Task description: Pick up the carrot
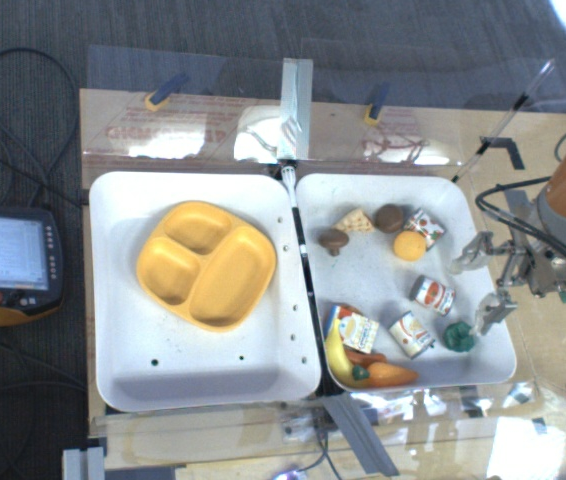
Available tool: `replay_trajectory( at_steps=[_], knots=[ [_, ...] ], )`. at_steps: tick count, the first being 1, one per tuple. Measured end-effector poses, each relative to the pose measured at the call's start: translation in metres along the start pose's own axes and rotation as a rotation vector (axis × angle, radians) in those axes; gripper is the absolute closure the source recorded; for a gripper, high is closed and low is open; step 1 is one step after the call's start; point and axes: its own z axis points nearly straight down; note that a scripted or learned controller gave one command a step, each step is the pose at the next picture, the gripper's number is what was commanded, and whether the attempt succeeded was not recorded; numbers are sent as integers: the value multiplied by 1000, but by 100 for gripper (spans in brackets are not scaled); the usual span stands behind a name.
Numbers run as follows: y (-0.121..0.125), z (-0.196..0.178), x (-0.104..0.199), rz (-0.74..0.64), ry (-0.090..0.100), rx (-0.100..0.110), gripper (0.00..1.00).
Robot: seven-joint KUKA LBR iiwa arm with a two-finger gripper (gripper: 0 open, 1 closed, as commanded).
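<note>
Altogether, one carrot [391, 374], one banana [336, 362], three cans [431, 294], one yellow plate [206, 264].

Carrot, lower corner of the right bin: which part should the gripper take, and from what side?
Probably mid-body, from above. The carrot lies flat near the bin's front wall, its green end touching the banana, so fingers would likely best straddle the orange body across its width. The gripper is open at the bin's right edge.

Yellow divided plate [206, 264] in left bin [123, 368]; banana [335, 360] right bin.
</note>
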Motion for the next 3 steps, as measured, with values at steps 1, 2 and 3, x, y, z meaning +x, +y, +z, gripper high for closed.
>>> replay_trajectory(
  at_steps=[1,2,3],
  knots=[
    [-3,44,-84,-426,0,-3,0],
    [-3,115,-125,-450,2,-4,0],
    [1,119,-90,-286,-16,3,0]
  ],
)
